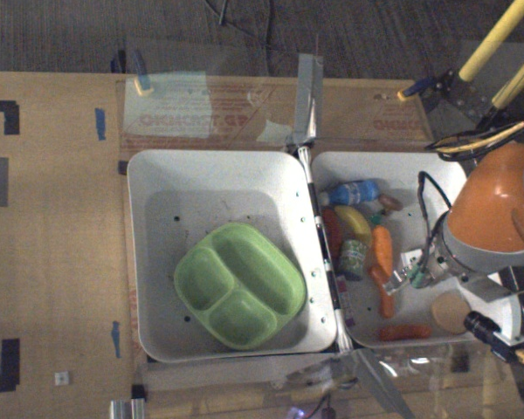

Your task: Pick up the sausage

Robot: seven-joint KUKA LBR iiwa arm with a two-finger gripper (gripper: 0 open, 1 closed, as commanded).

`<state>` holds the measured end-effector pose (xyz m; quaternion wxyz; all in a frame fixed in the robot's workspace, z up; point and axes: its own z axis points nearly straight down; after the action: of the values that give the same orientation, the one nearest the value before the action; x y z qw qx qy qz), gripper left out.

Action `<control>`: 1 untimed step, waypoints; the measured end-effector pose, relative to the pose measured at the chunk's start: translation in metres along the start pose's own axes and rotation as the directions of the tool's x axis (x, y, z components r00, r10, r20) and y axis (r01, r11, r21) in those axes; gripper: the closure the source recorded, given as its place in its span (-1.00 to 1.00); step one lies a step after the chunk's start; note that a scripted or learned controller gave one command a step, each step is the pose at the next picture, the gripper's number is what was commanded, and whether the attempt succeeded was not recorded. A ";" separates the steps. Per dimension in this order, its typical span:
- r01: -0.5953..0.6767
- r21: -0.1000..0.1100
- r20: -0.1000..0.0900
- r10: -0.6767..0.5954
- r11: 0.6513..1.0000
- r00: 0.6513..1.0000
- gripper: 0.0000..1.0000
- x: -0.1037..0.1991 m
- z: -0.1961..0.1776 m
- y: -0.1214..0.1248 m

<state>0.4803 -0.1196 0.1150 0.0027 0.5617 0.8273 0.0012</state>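
Observation:
The sausage [406, 331], a short red-orange link, lies near the front wall of the right bin [437, 175]. My gripper [402, 279] hangs a little above and behind it, over the middle of that bin. It is close to the lower end of an orange carrot [382, 251]. A small red-orange piece [387, 304] lies just below the gripper's tip; I cannot tell whether it touches the gripper. The grey arm with its orange band [498, 208] covers the bin's right side.
The right bin also holds a blue bottle [354, 191], a banana [355, 223], a green can [353, 257], a red item [332, 230] by the left wall and a tan disc [450, 311]. A green divided plate [238, 285] lies in the left bin [148, 234].

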 end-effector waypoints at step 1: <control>0.000 0.000 0.000 0.000 1.000 1.000 -1.00 0.000 0.000 0.000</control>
<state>0.4802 -0.1197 0.1149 0.0026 0.5617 0.8274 0.0011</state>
